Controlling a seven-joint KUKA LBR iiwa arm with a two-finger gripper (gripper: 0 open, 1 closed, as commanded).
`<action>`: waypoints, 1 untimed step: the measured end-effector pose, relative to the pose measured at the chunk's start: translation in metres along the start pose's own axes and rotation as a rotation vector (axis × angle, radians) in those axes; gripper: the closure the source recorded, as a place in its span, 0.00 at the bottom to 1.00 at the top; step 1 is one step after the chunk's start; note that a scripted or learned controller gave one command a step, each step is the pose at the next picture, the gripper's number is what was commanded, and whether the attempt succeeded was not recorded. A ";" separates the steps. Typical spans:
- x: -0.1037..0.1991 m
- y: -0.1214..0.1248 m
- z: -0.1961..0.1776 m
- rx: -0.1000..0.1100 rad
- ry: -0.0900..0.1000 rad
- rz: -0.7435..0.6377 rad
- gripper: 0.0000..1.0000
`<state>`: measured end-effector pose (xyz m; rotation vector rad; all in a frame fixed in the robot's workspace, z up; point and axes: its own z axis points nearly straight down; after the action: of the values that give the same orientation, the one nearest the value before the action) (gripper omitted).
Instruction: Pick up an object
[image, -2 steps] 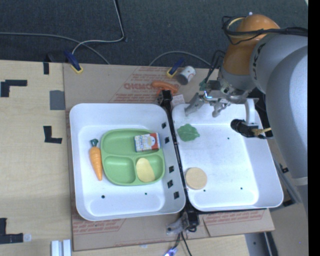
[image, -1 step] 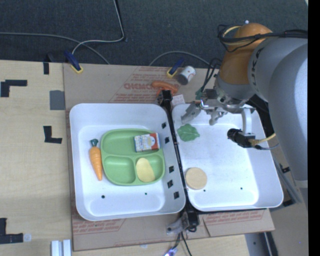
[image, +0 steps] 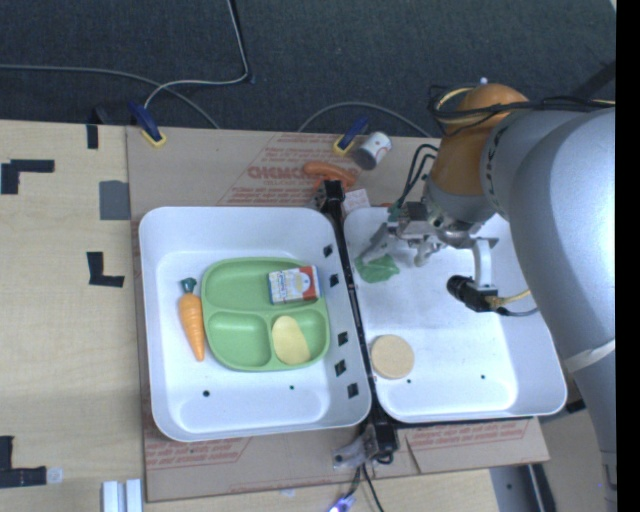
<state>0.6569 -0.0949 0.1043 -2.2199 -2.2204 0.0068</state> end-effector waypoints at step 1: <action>0.002 -0.006 0.019 -0.005 -0.001 -0.001 0.00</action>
<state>0.6506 -0.0934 0.0856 -2.2213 -2.2247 0.0016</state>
